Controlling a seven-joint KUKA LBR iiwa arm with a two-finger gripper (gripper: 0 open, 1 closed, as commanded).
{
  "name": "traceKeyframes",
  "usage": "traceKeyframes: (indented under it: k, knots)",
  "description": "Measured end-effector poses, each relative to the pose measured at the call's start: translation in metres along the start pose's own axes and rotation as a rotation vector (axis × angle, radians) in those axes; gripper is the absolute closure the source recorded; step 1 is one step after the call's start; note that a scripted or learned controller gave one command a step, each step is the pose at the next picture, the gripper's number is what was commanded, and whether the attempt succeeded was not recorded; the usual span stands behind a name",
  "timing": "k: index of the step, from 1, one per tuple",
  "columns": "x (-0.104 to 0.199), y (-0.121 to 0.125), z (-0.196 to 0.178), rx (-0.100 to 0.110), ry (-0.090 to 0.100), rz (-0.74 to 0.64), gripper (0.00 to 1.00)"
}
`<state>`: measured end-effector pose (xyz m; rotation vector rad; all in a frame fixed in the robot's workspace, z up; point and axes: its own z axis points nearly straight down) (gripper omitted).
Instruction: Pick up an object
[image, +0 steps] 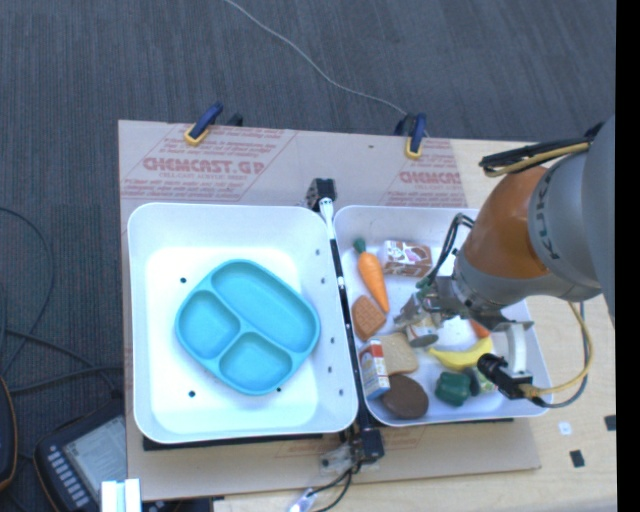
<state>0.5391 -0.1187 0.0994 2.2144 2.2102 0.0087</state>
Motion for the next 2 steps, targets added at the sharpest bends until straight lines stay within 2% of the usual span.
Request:
traceKeyframes:
  k: [1, 2]
  knots:
    - [0.068, -0.013, -0.085, 0.014, 0.005, -0.003, 1.00]
    - [0.127, -0.055, -0.102, 0.016, 0.005, -0.004, 1.00]
